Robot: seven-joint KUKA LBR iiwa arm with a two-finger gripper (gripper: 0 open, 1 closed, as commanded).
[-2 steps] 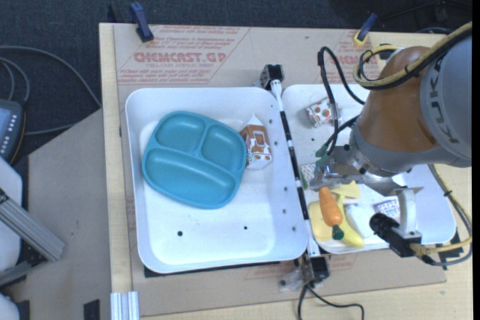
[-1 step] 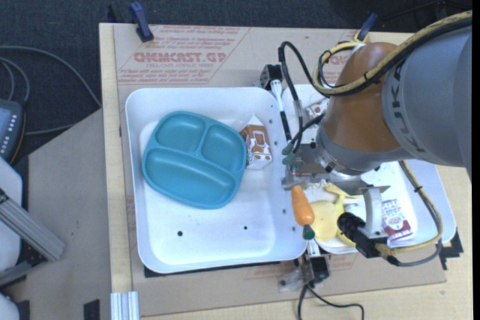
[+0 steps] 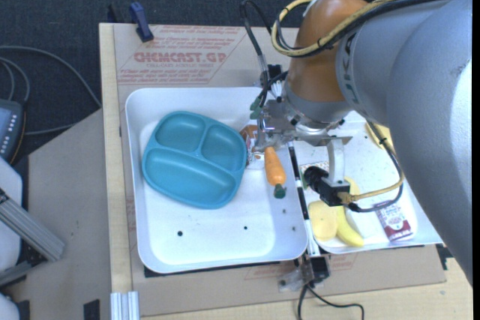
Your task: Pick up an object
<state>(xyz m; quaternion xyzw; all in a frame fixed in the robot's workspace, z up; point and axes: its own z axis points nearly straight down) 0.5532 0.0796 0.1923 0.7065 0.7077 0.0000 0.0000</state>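
An orange toy carrot (image 3: 274, 166) with a green tip lies at the right edge of the left bin (image 3: 217, 243), against the wall shared with the right bin. A blue divided plate (image 3: 193, 159) fills the middle of the left bin. My gripper (image 3: 260, 129) hangs low over the left bin's right side, just above the carrot's upper end and beside the plate's right rim. A small orange-brown thing shows right at the gripper's tip; I cannot tell what it is or whether it is held. The arm's bulk hides much of the right bin.
In the right bin's near corner lie a pale yellow round piece (image 3: 323, 219), a yellow banana (image 3: 349, 233) and a red packet (image 3: 391, 220). A blue clip (image 3: 140, 21) sits on the cardboard at the bench's far left. Black and yellow cables (image 3: 330, 187) hang from the wrist.
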